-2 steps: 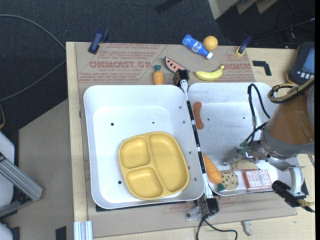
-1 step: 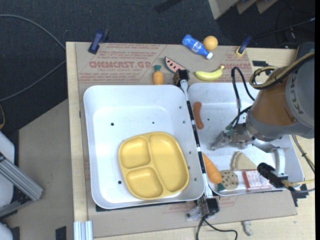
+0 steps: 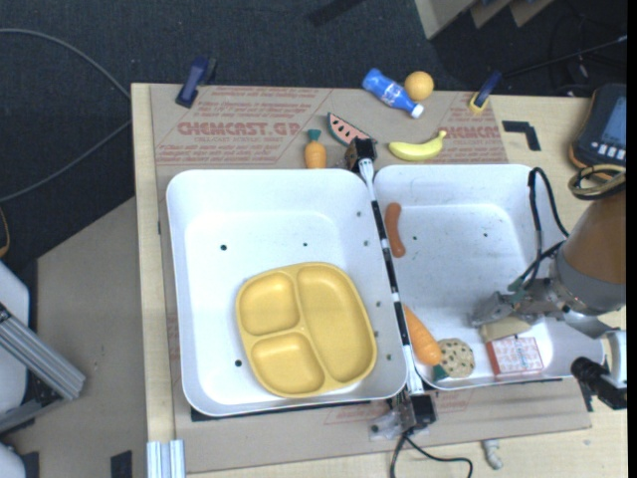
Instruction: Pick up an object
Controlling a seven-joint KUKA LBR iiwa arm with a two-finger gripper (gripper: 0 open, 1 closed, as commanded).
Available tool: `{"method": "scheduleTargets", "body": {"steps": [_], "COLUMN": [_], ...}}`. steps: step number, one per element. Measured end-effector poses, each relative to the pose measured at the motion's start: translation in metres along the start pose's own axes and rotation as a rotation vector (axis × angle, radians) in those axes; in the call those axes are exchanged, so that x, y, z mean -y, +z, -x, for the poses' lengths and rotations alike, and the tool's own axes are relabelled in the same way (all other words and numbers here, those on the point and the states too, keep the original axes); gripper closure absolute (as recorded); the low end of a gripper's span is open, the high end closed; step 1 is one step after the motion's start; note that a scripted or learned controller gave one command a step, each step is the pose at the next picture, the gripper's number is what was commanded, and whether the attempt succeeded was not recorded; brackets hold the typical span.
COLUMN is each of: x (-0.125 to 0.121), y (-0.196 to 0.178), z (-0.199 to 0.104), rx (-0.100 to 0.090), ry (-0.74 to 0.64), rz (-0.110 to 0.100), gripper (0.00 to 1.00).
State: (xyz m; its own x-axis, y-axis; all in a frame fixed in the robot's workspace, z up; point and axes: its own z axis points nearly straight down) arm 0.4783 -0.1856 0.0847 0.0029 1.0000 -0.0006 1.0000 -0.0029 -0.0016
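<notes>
The arm enters from the right and its gripper sits low in the right bin, directly over a small red-and-white box lying flat near the bin's front wall; whether the tool is wide, narrow or closed on anything cannot be told from this slanted overhead angle, since the metal parts blur into the bin floor. The box looks like the likeliest target, because it lies just under the tool and flat on the floor. Close by, a cookie and a toy carrot crowd the front left corner of the same bin, the carrot leaning along the divider wall, and a sausage lies against that wall further back. The left bin carries a yellow divided plate, well apart from the arm. Behind both bins, on the bench, rest a banana, a blue bottle, an orange and a watermelon slice, out of play for this reach
</notes>
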Motion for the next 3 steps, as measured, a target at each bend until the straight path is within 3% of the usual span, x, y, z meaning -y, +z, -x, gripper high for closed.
{"method": "scheduleTargets", "body": {"steps": [1, 2, 3], "x": [-0.002, -0.074, -0.067], "y": [-0.010, -0.058, -0.100], "z": [-0.001, -0.046, -0.111], "rx": [0.001, -0.001, -0.001], "ry": [-0.003, -0.004, -0.004], "rz": [0.006, 0.003, 0.003], "gripper": [1.00, 1.00, 1.00]}}
